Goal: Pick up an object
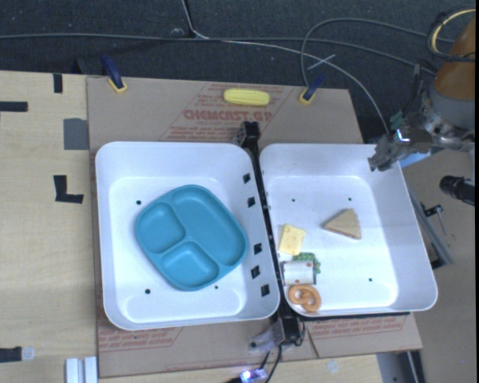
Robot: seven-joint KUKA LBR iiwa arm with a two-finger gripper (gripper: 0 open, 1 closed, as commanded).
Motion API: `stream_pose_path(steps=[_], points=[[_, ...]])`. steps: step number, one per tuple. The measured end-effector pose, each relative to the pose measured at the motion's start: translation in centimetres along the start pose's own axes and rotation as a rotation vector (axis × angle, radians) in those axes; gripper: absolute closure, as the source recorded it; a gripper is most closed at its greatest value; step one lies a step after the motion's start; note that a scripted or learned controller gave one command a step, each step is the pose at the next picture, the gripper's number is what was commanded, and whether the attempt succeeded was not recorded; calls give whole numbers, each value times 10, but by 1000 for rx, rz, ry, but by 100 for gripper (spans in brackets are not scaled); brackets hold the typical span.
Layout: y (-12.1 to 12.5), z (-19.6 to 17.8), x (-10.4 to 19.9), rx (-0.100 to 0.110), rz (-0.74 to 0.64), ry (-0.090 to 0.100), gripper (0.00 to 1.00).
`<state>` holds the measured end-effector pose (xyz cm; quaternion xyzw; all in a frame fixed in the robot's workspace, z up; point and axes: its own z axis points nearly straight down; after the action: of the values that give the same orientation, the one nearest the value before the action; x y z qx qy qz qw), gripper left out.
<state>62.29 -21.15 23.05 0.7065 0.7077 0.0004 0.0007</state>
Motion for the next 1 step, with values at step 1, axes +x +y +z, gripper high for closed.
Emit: stream_pose_path(steps=[1], points=[[-10, 7, 44, 4, -2, 1, 100]])
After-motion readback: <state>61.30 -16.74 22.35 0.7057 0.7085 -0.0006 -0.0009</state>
